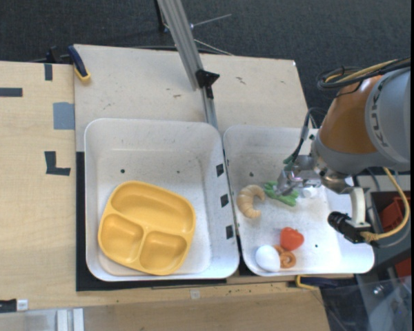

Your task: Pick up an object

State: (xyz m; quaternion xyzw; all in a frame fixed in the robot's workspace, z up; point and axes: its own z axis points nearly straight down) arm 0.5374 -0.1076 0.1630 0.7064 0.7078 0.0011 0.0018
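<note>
R bin (262,143): 1 croissant (250,201), 1 egg (267,257), 1 green item (281,193) under tool (290,183), grip state unclear.

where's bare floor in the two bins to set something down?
Left bin: open floor behind the yellow tray, toward the far wall. Right bin: bare strip behind the croissant. Crowded: gripper, green item, red piece, white egg.

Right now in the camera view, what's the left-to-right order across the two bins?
Yellow divided plate in the left bin → croissant in the right bin → white egg → red piece → claw, over a green item.
</note>
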